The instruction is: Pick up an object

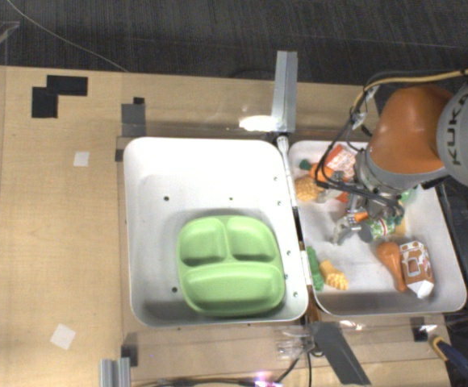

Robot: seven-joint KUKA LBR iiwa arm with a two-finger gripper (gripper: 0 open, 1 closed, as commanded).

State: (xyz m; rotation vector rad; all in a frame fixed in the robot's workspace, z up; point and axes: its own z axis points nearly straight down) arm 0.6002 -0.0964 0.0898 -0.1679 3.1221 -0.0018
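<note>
Left shallow white bin (145, 216): one green three-compartment plastic tray (230, 264), toward the near side. Right shallow white bin (448, 285): brown-and-white carton (415, 266) near corner, orange item (390, 256) touching it, yellow corn-like toy (336, 278) with a green piece (315, 266) by the divider, yellow item (306, 189) at the far left. Gripper (359, 222) low over the bin's middle; can't tell if it's spread or closed. "KU" readable on arm (452, 135).
</note>
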